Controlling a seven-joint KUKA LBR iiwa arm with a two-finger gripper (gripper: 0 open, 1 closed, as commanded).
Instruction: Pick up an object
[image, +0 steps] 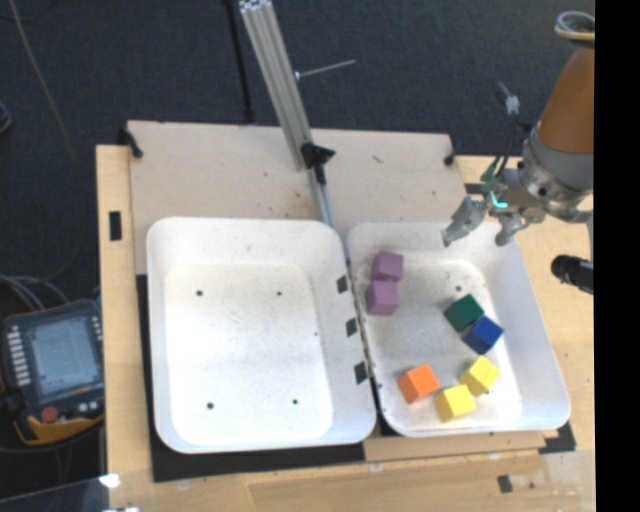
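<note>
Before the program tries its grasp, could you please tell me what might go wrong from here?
1. The green cube and blue cube touch, so the open claw might nudge both and grip neither.
2. The two yellow cubes lie close to the right bin's rim, which could block a finger.
</note>
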